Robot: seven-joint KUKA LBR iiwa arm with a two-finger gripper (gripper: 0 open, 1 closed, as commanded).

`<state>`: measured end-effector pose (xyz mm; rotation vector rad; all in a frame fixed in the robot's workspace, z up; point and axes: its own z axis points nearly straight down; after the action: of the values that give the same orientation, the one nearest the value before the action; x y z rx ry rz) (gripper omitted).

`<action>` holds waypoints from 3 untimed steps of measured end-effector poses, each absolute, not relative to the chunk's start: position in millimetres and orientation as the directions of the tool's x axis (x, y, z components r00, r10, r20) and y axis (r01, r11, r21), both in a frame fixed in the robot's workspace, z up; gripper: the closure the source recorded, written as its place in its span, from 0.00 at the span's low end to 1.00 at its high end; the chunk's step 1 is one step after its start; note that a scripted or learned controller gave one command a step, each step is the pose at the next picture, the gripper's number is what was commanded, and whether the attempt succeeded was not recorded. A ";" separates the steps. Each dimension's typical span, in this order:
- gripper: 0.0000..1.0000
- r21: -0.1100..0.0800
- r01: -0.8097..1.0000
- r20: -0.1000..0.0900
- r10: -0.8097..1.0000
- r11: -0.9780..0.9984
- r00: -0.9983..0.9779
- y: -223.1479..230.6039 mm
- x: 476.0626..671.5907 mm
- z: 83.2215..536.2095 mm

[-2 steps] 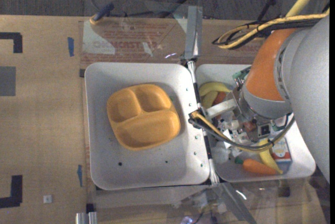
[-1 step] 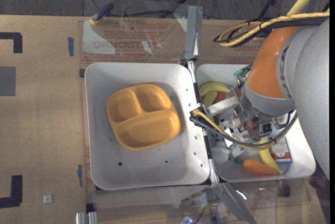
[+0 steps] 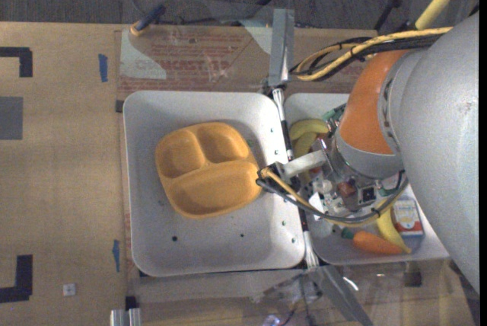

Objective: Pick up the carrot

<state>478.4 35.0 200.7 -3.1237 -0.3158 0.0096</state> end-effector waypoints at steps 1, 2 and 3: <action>1.00 -0.004 0.199 -0.007 0.199 -0.980 0.980 34.9 478.8 209.9; 1.00 -0.004 0.199 -0.008 0.199 -0.980 0.980 35.0 479.2 218.9; 1.00 -0.001 0.422 -0.002 0.422 -0.907 0.907 87.6 478.8 233.2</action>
<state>478.8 87.6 233.2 -3.0673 -0.6785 0.0033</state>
